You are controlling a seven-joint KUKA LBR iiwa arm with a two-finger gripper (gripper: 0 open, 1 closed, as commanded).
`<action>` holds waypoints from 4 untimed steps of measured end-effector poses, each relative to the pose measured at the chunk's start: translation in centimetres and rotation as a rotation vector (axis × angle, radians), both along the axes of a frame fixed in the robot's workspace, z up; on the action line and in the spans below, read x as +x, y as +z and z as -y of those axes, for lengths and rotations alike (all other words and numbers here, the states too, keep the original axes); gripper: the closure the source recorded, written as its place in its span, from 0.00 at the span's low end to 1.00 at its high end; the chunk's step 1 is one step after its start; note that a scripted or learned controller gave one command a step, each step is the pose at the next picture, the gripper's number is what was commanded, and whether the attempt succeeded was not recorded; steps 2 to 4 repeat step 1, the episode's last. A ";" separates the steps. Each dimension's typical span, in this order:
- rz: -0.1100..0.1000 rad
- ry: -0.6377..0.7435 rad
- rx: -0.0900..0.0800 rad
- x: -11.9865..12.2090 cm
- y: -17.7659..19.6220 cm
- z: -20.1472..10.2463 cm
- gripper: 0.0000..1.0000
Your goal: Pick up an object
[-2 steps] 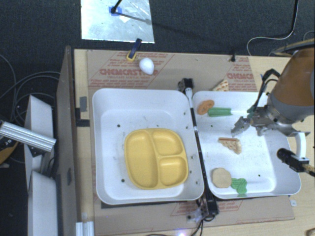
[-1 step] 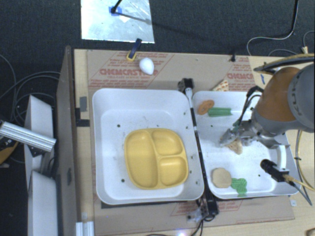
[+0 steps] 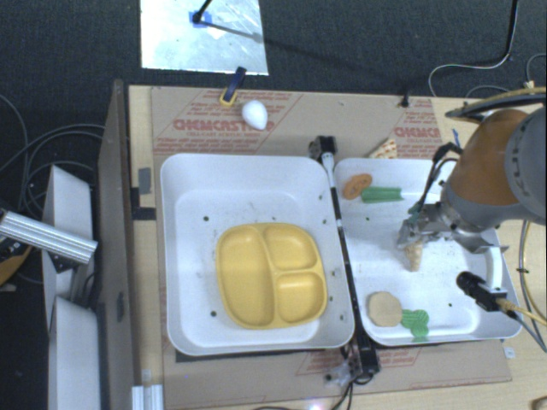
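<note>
My gripper (image 3: 415, 237) is low in the right bin (image 3: 444, 327), near its middle, with the grey arm and its orange band (image 3: 491, 156) coming in from the right. A small tan piece (image 3: 413, 258) sits directly under the gripper's tip, touching it or nearly so. At the bin's back left lie an orange slice-like piece (image 3: 356, 185) and a green stick (image 3: 381, 196). A round tan disc (image 3: 385, 308) and a green lump (image 3: 415, 323) rest at the front. The left bin (image 3: 192, 186) holds a yellow divided plate (image 3: 272, 274).
A white egg (image 3: 255, 114) and a blue-and-yellow item (image 3: 232, 87) lie on the cardboard behind the left bin. A shiny sheet (image 3: 203, 20) lies further back. Cables run along the left and right edges. A black clip (image 3: 324, 149) sits between the bins' back corners.
</note>
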State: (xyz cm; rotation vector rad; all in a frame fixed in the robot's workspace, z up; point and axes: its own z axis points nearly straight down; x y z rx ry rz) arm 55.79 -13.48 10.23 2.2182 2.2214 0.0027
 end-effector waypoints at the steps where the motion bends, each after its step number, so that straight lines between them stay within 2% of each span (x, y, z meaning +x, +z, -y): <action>1: 0.004 0.010 0.003 -0.1 8.7 -9.3 1.00; 4: 0.004 0.010 0.003 -0.1 8.7 -9.3 1.00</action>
